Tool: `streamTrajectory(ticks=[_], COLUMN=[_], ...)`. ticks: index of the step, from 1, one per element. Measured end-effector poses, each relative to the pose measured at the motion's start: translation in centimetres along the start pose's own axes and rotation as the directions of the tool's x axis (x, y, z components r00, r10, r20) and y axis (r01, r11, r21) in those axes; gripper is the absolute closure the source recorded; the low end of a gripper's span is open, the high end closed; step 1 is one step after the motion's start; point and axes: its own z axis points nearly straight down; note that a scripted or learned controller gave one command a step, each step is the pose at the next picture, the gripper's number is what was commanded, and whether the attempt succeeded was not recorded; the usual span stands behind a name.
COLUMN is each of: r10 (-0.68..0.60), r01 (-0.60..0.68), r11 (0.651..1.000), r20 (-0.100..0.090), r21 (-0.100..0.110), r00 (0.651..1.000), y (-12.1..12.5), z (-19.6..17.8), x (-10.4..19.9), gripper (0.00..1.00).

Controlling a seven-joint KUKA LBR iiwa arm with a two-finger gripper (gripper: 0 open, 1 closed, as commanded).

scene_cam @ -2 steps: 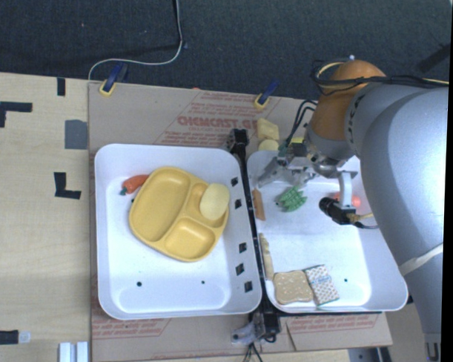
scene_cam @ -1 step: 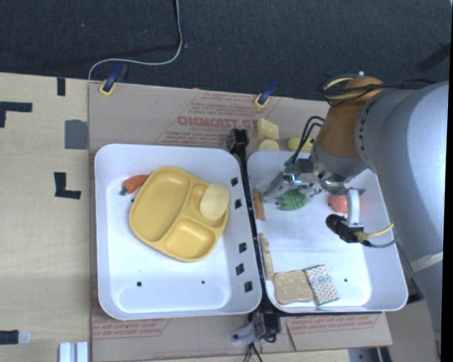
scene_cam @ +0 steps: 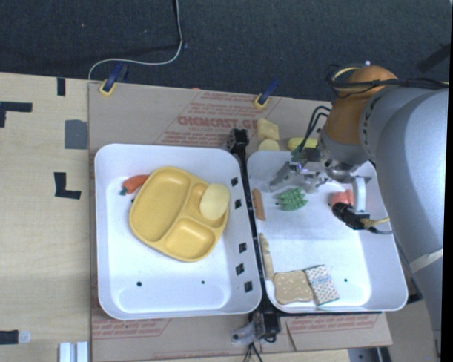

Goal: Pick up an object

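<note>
Camera view, single entry. Desk [scene_cam: 33, 207]: pale wood, carrying a brown cardboard sheet [scene_cam: 206, 116] and two shallow white bins side by side. Left white bin [scene_cam: 171, 293]: a yellow plastic compartment tray [scene_cam: 173, 219] with a pale yellow rounded lump [scene_cam: 215, 201] resting at its right corner, and an orange carrot-like piece [scene_cam: 134, 183] just beside the tray's upper left edge. Right white bin [scene_cam: 372, 271]: a small green leafy toy [scene_cam: 291, 199] near the top, a red piece [scene_cam: 342, 197] to its right, a tan cracker-like slab [scene_cam: 292, 287] touching a speckled square packet [scene_cam: 323, 284] near the front edge. Grey arm with orange band [scene_cam: 347, 114] reaches in from the right; its gripper [scene_cam: 304, 176] hangs low, just above the green leafy toy. Finger state: cannot be told from this angle. Step judged in hand: approach for a grasp, nothing seen held. Next move calls for a descent centred on the green toy, then closing and lifting.
</note>
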Motion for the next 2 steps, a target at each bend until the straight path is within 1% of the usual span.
streamTrajectory(ticks=[1, 2], r10=[0.002, 0.000], r01=[-0.002, 0.000], r11=[1.000, 1.000], r20=[0.001, 0.002], r21=[0.001, 0.001], r00=[1.000, 1.000], y=[-2.62, -2.57], z=[-0.07, -1.00], x=[0.43, 0.44], gripper=[0.00, 1.00])
